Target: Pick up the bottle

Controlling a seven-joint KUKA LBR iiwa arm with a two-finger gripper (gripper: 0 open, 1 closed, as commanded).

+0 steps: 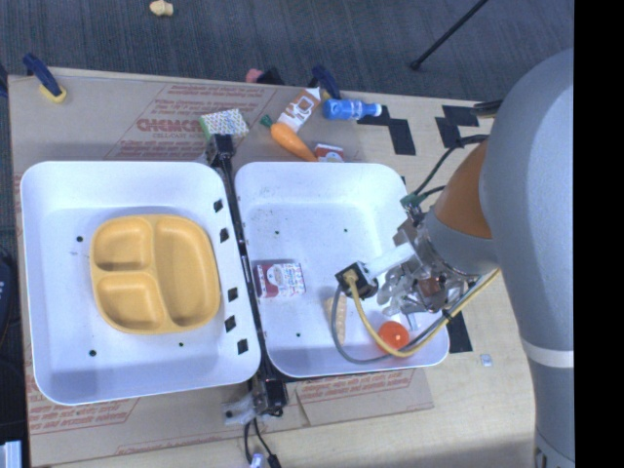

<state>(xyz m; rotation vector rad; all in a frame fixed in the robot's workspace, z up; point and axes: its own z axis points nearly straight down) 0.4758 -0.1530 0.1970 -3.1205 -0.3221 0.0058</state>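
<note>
Gripper (pixel 405 305) sits low in right bin (pixel 292 188), bottom-right corner, over a clear bottle w/ orange cap (pixel 393 335). Jaw state: can't tell, hidden by wrist. Risks, as judged: bottle lies close to bin wall, so it could roll or slip; yellow cable (pixel 363 334) may snag.

yellow tray (pixel 156 271) | white bins (pixel 58 359) | blue bottle (pixel 349 110) | orange carrot (pixel 292 141)

Even overhead light, slightly soft focus
</note>
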